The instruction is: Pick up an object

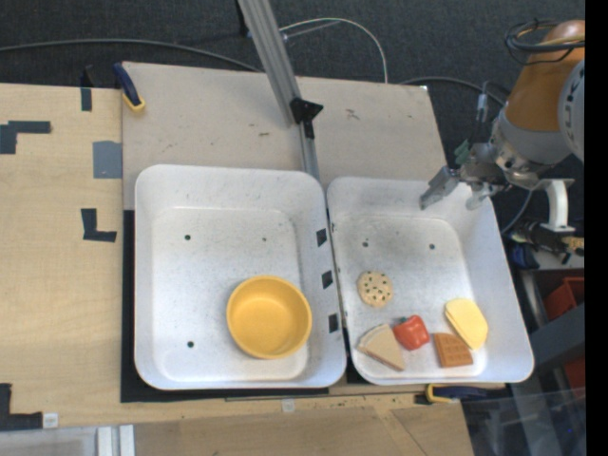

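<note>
Illumination is even and moderately bright, diffuse from overhead. Shadows are soft and short: a faint one lies inside the yellow bowl [269, 316] along its inner wall, and thin dark lines mark the outer rims of the white bins [157, 255]. Glare is weak, with no blown highlights on the white plastic. Focus is slightly soft overall, and fine texture on the table [57, 283] is smeared. The dark floor [123, 12] at top shows little detail.
</note>
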{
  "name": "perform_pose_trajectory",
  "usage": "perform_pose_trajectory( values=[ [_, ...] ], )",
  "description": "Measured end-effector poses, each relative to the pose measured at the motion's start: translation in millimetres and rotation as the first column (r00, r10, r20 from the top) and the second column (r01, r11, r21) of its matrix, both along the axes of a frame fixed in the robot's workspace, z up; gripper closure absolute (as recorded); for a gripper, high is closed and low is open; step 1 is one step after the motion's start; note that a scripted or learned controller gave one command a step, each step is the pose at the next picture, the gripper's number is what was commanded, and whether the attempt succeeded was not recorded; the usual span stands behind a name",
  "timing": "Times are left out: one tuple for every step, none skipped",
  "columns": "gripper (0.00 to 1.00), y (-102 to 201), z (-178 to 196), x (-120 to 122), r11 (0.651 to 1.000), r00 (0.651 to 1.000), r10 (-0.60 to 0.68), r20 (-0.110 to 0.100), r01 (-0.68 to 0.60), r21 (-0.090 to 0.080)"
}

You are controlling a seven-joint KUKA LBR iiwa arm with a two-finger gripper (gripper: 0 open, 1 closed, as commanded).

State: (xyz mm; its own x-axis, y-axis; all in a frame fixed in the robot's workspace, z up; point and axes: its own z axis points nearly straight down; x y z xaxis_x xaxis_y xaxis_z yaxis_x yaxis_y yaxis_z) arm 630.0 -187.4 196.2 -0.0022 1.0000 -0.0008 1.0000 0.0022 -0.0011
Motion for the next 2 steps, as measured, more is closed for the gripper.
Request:
perform_pose_trajectory(
  values=[
    [0.0,0,0,0,1.0,1.0,0.0,0.0,0.0,0.0],
    [0.0,-3,-64,-3,1.0,1.0,-0.001,-0.007,0.001,0.001]
  ],
)
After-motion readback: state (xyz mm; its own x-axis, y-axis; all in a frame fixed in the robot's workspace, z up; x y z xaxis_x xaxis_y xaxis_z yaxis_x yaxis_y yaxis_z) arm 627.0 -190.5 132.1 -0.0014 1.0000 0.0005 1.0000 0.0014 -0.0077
